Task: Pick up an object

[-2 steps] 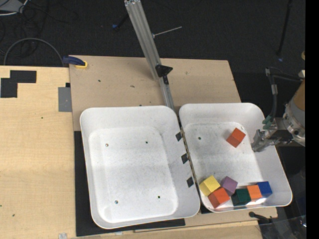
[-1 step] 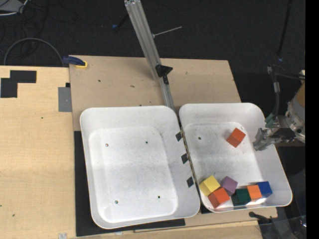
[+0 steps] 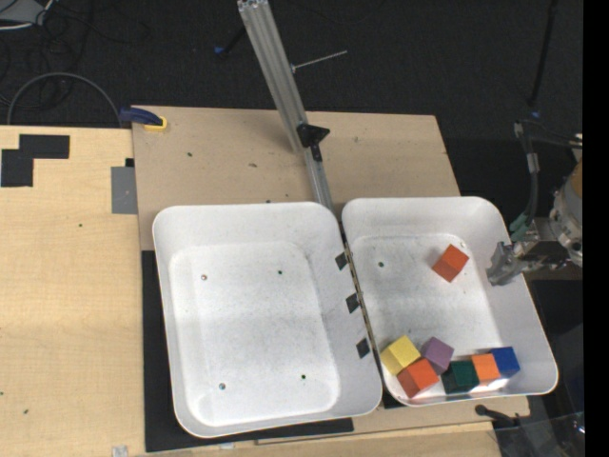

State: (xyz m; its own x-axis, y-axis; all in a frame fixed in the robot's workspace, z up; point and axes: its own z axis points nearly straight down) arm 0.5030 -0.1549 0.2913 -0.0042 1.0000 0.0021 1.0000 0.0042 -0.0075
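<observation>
An orange-red cube lies alone in the upper middle of the right bin. Along that bin's near edge sits a cluster of cubes: yellow, purple, red, dark green, orange and blue. My gripper hangs at the right bin's right rim, a short way right of the orange-red cube, with nothing visibly held. The arm behind it enters from the right edge.
The left bin lies beside the right one, joined by black clips. A slanted aluminium rail rises behind the bins. A blue and yellow clamp sits on the bench's far left corner.
</observation>
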